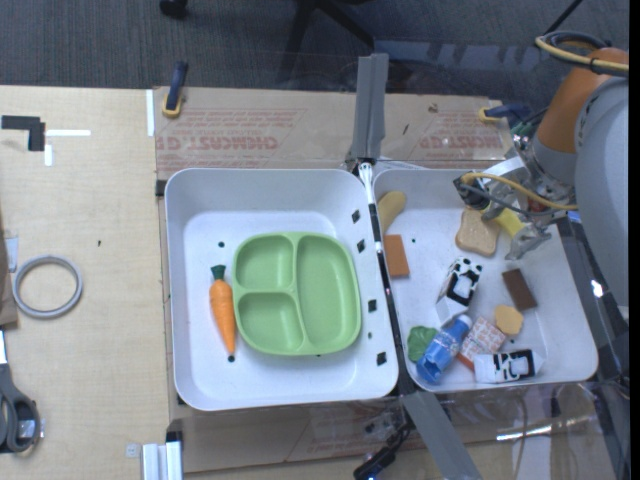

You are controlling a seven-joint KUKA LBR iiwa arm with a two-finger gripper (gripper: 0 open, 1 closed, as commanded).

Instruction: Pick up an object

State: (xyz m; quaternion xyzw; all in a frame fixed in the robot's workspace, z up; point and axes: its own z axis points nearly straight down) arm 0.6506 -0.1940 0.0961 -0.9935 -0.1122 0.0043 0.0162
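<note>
The right bin (575,298) holds several small objects: a toast slice (476,234), an orange block (397,256), a yellowish piece (390,206), a black-and-white cow toy (462,281), a brown block (518,288), a blue bottle (440,349), a green item (421,341), a tan cookie (509,319), a patterned packet (483,337) and a white-and-black tube (506,366). My gripper (503,208) hangs low over the bin's far right part, just right of the toast slice. A small yellow piece (511,222) lies close under its tip.
The left bin (190,228) holds a green divided plate (297,293) and a carrot (223,308) beside it. A grey tape roll (43,285) lies on the bench at far left. The arm's grey body (605,138) covers the right bin's far right corner.
</note>
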